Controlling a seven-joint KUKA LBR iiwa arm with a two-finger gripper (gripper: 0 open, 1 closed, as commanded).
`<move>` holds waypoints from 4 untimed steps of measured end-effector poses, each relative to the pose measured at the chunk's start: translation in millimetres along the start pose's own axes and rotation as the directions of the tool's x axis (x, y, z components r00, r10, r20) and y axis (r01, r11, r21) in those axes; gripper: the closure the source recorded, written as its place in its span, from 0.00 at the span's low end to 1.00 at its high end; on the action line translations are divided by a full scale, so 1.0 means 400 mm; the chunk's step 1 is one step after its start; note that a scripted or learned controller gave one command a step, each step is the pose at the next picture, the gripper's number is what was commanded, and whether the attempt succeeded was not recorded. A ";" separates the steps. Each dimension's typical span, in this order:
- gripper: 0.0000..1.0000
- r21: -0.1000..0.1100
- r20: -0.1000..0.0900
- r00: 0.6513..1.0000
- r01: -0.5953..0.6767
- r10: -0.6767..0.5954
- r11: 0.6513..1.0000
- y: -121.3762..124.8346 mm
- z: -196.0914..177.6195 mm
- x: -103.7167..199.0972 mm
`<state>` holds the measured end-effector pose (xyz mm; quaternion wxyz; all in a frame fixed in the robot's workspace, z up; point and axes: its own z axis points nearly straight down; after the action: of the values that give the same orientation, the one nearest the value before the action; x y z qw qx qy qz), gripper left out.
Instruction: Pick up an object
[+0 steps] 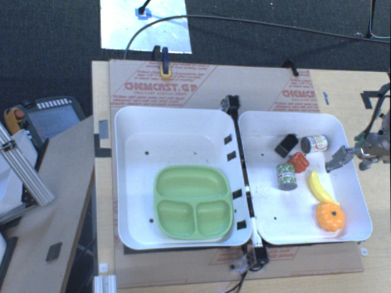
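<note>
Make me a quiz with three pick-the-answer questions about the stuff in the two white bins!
1. Where is the green plate?
A. in the left bin
B. in the right bin
C. on the floor

2. What colour is the banana?
A. blue
B. yellow
C. pink

3. What is the pincer doing?
A. lifting the banana
B. pressing on the green plate
C. sitting at the right bin's right rim, with nothing seen between its fingers

Answers:
1. A, the plate lies in the front part of the left bin.
2. B, it is yellow, just behind the orange pumpkin.
3. C, the toys lie apart from it on the bin floor.
</note>
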<state>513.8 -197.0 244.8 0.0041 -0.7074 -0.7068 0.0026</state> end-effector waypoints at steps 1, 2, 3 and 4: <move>0.00 -0.011 0.003 1.000 0.004 -0.004 1.000 0.006 -0.015 0.002; 0.00 -0.007 0.001 1.000 0.002 -0.002 1.000 0.019 0.138 -0.001; 0.00 -0.008 0.001 1.000 0.002 -0.002 1.000 0.028 0.290 0.015; 0.00 -0.008 0.001 1.000 0.002 -0.002 1.000 0.030 0.406 0.016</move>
<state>524.1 -190.4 82.1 0.0008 -0.7068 -0.7074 0.0003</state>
